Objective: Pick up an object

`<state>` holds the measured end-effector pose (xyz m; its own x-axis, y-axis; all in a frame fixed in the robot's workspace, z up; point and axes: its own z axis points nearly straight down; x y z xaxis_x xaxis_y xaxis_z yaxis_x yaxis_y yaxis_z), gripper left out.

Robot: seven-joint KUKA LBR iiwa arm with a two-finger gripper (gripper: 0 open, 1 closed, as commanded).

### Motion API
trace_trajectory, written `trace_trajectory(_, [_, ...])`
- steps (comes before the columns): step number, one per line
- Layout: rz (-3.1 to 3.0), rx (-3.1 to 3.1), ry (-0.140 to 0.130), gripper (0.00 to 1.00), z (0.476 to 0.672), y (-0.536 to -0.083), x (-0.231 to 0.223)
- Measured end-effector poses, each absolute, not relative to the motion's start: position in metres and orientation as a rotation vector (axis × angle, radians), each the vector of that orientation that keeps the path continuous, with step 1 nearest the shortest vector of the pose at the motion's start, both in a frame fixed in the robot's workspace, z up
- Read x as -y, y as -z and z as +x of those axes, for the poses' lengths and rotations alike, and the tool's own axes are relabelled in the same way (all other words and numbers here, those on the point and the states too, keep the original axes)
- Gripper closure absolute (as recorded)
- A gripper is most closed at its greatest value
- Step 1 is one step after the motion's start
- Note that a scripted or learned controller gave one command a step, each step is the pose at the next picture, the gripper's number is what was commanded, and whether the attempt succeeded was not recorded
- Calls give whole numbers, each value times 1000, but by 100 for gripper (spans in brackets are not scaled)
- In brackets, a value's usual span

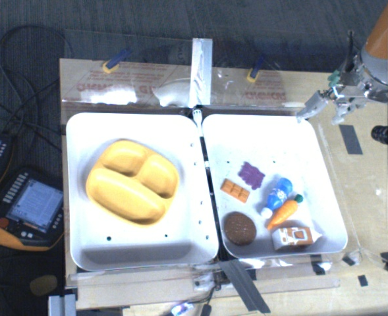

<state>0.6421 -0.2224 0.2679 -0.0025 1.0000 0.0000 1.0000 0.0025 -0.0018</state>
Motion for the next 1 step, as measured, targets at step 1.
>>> trace_trajectory(1, [-2234,2203,-3,0,631,-132,220])
